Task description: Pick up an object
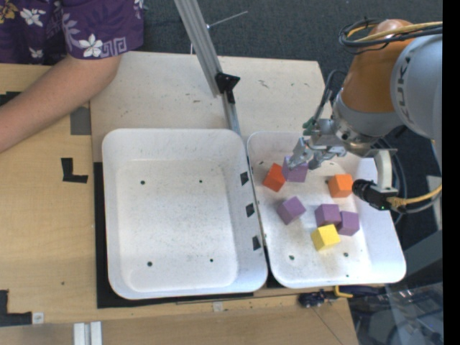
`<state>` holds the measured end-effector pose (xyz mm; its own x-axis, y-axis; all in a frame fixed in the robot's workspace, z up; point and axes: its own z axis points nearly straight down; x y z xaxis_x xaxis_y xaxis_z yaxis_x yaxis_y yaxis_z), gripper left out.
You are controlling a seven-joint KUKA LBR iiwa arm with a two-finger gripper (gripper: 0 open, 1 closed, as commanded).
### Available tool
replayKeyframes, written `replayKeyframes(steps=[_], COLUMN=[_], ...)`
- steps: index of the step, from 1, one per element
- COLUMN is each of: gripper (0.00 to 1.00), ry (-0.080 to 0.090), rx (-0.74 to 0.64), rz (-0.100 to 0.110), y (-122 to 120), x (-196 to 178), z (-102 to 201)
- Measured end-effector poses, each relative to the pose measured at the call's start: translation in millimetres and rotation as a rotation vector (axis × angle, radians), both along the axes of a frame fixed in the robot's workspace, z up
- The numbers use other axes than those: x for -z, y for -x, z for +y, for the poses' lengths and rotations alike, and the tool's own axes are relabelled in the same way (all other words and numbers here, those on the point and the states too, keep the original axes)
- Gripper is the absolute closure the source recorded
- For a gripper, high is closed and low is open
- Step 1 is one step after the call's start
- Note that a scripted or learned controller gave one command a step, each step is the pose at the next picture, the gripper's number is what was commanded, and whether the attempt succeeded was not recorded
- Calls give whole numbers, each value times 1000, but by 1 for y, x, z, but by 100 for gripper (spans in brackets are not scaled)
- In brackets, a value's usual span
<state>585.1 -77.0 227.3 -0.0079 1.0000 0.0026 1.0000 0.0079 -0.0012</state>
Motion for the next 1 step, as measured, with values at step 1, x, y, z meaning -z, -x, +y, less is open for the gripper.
replayKeyframes(steps=[1], gripper=[100], ry=[1], rx=[1], rz=[1], y=[-6], x=[5], z=[53])
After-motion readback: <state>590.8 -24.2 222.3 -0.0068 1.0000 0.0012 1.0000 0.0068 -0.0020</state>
